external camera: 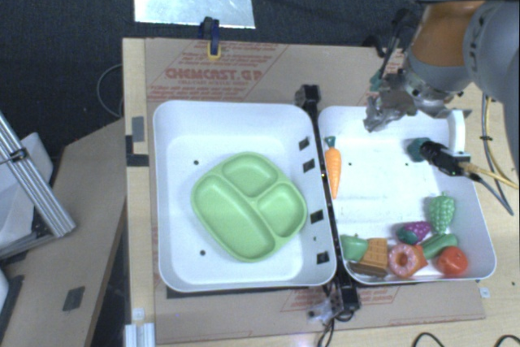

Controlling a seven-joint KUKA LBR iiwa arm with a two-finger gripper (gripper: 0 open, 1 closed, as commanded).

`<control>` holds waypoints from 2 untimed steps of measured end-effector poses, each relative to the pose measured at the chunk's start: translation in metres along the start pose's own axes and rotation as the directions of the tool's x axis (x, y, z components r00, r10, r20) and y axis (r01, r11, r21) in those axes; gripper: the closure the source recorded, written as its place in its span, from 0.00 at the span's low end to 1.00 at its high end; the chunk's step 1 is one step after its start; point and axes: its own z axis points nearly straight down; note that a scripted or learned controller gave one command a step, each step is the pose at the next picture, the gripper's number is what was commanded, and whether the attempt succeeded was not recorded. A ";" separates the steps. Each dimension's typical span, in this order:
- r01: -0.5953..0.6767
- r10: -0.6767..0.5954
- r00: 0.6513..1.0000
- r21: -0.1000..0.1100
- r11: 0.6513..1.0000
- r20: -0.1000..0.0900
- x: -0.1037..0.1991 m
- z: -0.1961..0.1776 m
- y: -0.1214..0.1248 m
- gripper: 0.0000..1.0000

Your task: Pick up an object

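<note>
Pincer (380, 119) hung over far end of right bin (382, 175), well apart from any object; gap between its tips could not be told (too small, too dark). Carrot (331, 167) lay alone beside bin's left wall — likeliest target, judging by clear space around it. Toy food pile (406, 248) crowded near corner; divided green plate (248, 206) sat in left bin (179, 142). Advice: centre over carrot's middle, align tips across its narrow width, descend straight — avoid wall.

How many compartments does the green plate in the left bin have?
3. The green plate has one long compartment along its left side, one at the top, and one on the right. All lie in plain sight in the left bin.
</note>
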 end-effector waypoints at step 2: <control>0.000 0.000 1.000 -0.001 1.000 0.000 0.003 -0.019 -0.001 1.00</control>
